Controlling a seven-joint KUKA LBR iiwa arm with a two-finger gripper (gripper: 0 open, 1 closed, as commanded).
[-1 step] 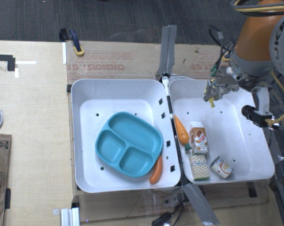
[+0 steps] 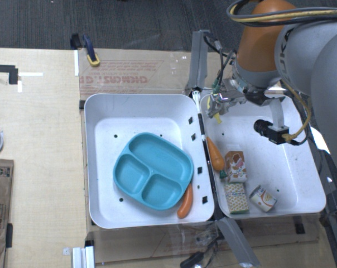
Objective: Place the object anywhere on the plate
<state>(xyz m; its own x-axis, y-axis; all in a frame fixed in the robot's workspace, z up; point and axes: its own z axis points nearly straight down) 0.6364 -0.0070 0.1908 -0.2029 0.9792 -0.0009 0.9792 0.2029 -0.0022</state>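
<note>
Blue plate [image 2: 152, 172] bears no writing; small carton [image 2: 236, 166] label unreadable; end effector [image 2: 216, 106] state unclear.

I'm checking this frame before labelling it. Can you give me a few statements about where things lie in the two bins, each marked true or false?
1. The blue plastic plate with three compartments lies in the left white bin. True.
2. An orange sausage-shaped toy lies inside one of the plate's compartments. False: it lies on the bin floor beside the plate's lower right edge.
3. The orange carrot toy lies in the right white bin, near the divider. True.
4. The small tin can stands on the plate. False: it lies in the right bin, near its lower edge.
5. The gripper is above the right bin's upper left corner. True.
</note>
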